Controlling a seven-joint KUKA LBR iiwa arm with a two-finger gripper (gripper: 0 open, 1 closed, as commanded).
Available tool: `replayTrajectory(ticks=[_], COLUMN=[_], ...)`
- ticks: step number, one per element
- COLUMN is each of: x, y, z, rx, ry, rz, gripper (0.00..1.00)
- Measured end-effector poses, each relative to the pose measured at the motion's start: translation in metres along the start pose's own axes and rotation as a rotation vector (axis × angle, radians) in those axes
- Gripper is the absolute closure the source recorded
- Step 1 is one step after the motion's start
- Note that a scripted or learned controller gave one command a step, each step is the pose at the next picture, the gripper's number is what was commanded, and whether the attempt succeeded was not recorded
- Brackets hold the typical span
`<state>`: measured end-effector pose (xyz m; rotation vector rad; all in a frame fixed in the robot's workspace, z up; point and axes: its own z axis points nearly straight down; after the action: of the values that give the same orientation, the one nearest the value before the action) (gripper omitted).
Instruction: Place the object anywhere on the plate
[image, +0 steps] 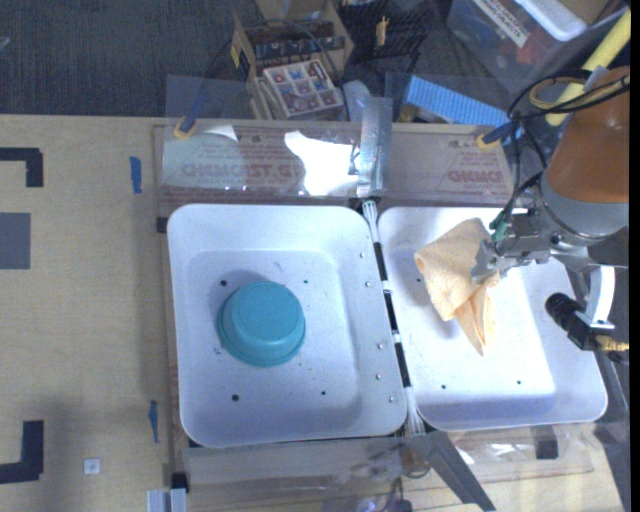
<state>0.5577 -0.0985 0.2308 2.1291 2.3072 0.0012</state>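
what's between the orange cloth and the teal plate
In the camera view, bare white bin floor and the two bins' adjoining rims separate the orange cloth from the teal plate.
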Motion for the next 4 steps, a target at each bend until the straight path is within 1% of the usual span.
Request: replayTrajectory(ticks=[1,2,3,4], x=[0.001,0.054,0.095,0.144], y=[0.0,0.017,0.03,0.055], z=[0.007,0.003,0.008,-0.003], rx=[0.004,0.001,-0.001,-0.006], ry=[0.001,0.001,0.001,-0.001], rz=[-0.002,-0.404,-0.8,-1.2], gripper=[1.0,1.0,1.0,1.0])
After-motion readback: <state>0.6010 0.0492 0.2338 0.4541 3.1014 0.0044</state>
